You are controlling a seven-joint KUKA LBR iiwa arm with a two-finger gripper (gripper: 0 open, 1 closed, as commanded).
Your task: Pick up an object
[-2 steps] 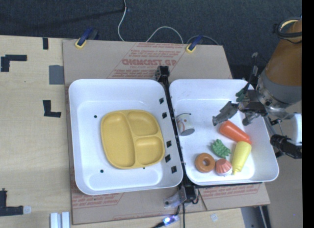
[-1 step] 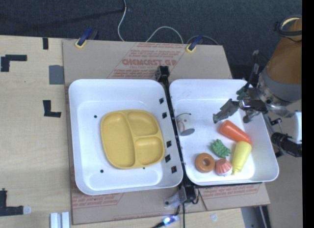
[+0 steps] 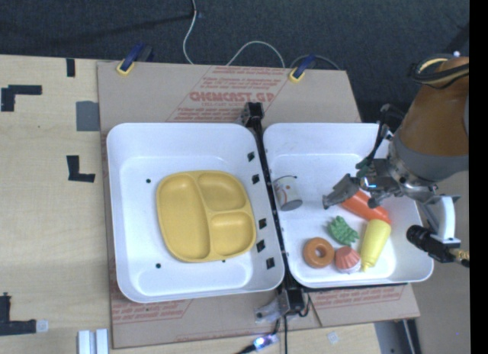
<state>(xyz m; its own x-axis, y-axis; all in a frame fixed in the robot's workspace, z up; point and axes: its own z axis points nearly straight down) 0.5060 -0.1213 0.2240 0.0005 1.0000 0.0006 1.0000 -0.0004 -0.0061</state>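
The arm is reaching in from the right over the right bin (image 3: 305, 143), and its hand (image 3: 345, 191) is hanging low above the bin floor, just left of the carrot (image 3: 364, 207). Whether the hand is open or closed I cannot tell; the dark finger pointing left is blurred against the white, and nothing is showing between the fingers.

The pickable things are all lying in the right bin: the carrot under the wrist, the yellow bottle (image 3: 374, 242) just below it, the green piece (image 3: 342, 230) beside that, the donut (image 3: 317, 252) and a pink piece (image 3: 347, 259) near the front wall, and a grey can (image 3: 287, 192) alone near the divider. The left bin (image 3: 126, 192) is holding a yellow tray (image 3: 206, 215).

The step in hand looks like the approach. The carrot is the nearest target, but it is touching or nearly touching the bottle, so the fingers would do best straddling its narrow width and coming straight down, not sweeping sideways into the neighbours. The can, standing apart, seems the cleaner choice, though its round side may roll if pinched off-centre.
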